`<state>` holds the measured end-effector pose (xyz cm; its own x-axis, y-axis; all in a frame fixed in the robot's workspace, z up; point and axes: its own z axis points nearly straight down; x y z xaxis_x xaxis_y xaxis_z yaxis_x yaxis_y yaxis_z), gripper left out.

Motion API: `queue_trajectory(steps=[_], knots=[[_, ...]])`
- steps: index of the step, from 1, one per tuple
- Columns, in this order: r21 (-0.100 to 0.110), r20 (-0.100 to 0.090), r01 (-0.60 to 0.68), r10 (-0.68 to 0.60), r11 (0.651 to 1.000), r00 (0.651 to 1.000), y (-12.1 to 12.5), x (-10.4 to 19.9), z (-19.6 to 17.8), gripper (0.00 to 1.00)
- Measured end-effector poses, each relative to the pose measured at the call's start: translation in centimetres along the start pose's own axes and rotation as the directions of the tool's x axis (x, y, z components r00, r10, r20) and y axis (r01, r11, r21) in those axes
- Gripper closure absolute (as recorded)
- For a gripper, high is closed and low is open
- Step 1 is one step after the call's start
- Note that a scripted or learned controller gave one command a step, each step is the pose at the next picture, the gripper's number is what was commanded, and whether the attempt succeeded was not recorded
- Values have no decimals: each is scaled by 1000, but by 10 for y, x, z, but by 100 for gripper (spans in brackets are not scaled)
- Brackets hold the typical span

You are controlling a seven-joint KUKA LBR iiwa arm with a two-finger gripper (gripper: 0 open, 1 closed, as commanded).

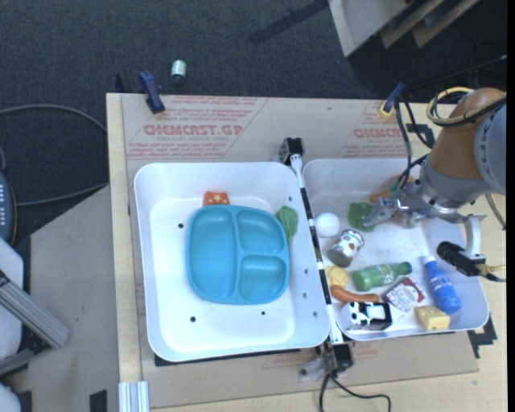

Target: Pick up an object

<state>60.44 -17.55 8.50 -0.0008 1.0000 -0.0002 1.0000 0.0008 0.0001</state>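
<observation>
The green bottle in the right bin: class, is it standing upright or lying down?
Lying down. The green bottle rests on its side on the right bin floor, its long axis running roughly left to right.

Position: fixed above the bench (241, 121), moderately high.
Facing: down at a slant onto left bin (161, 265) and right bin (475, 310).

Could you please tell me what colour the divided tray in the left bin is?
Light blue tray, camera view.

From my feed I see dark grey carpet (72, 56) around the cardboard-topped bench (241, 121), a black cable (48, 113) curving at left, and pale furniture (402, 20) top right.
</observation>
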Motion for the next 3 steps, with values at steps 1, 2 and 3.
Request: queue_trajectory(steps=[1, 2, 3], knots=[[-2, 0, 1, -1, 1000, 1000, 51, 38, -1, 0], [1, -1, 0, 0, 1000, 1000, 6, 69, 0, 0], [1, 0, -2, 2, 1000, 1000, -77, 60, 1, 0]])
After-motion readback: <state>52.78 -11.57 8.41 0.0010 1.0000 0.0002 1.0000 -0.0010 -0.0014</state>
